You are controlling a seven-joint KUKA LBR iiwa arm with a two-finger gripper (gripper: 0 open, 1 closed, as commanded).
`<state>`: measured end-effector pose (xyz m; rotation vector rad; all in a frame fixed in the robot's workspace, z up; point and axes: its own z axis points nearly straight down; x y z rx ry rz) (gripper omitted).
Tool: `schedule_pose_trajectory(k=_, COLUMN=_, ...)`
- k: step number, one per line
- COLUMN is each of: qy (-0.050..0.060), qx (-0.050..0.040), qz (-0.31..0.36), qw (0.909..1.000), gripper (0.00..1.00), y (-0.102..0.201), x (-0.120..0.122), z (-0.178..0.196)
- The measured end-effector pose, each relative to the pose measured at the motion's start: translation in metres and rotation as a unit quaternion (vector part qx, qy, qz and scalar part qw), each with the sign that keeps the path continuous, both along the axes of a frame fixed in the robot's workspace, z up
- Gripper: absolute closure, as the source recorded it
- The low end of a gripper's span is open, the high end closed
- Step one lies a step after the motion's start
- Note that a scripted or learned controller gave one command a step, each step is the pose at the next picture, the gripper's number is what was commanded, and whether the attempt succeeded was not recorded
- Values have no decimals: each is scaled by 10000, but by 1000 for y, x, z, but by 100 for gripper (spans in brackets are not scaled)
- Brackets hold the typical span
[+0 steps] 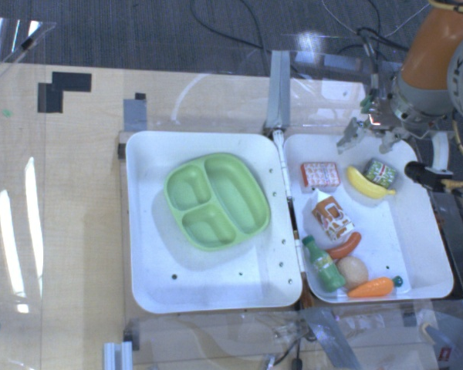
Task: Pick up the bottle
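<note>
The small green plastic bottle (pixel 322 263) lies tilted along the left wall of the right white bin (pixel 424 245), at its near end, touching a brown sausage (pixel 344 245) and a pale round egg-like ball (pixel 353 270). The tool (pixel 372 136) hangs spread open and empty over the bin's far edge, well apart from the bottle. By my reading this is the approach step: next the tool must travel to the near-left corner, align across the bottle's body, and descend.
</note>
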<state>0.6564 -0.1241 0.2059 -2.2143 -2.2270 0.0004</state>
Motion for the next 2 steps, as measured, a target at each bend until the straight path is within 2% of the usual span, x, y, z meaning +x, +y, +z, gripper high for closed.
schedule_pose_trajectory(k=1, qy=-3, qx=-3, qz=-803, qw=9968, gripper=0, y=-45, x=-77, z=-19)
schedule_pose_trajectory(k=2, qy=-1, qx=-1, qz=-1136, qw=9935, gripper=0, y=4, x=-130, z=-34)
